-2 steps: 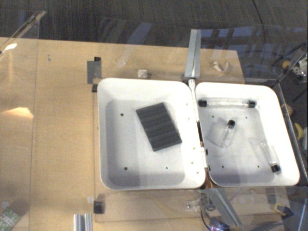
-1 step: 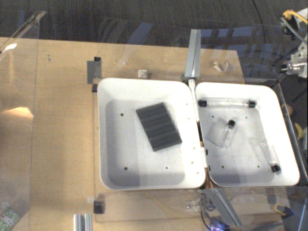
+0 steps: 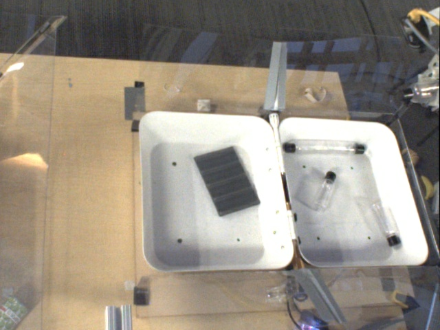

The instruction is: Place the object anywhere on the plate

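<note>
A dark grey ribbed rectangular plate (image 3: 226, 180) lies flat and slightly turned in the middle of the left white bin (image 3: 157, 253). The right white bin (image 3: 405, 184) holds three clear tubes with black caps. A long tube (image 3: 323, 146) lies along the far wall, capped at both ends. A short vial (image 3: 323, 190) rests near the middle, its cap pointing away from me. A third tube (image 3: 383, 222) lies slanted toward the near right corner, cap at its lower end.
A grey metal bar (image 3: 276, 81) runs from the seam between the bins toward the back. Small black blocks (image 3: 139, 86) (image 3: 141, 295) stand on the wooden bench left of the bins. Cables and hardware (image 3: 423, 26) sit at the far right.
</note>
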{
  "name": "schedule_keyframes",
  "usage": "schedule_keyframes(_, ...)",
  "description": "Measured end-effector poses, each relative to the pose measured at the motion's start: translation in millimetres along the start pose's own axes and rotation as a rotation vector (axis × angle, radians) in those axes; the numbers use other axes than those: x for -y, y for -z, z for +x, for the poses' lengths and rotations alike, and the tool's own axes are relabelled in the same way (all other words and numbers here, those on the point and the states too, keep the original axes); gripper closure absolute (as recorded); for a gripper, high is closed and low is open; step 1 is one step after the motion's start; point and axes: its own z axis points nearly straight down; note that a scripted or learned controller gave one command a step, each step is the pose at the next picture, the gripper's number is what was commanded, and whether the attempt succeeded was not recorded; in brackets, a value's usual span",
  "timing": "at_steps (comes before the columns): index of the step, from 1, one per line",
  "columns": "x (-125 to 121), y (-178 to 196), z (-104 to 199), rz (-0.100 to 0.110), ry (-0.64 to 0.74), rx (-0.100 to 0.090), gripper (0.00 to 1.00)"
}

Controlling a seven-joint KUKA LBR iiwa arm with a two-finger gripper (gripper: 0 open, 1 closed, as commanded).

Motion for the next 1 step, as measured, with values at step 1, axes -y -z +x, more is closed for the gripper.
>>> schedule_keyframes(1, -42.6, -33.3, 16.6, -0.002, 0.004, 0.006, 1.00)
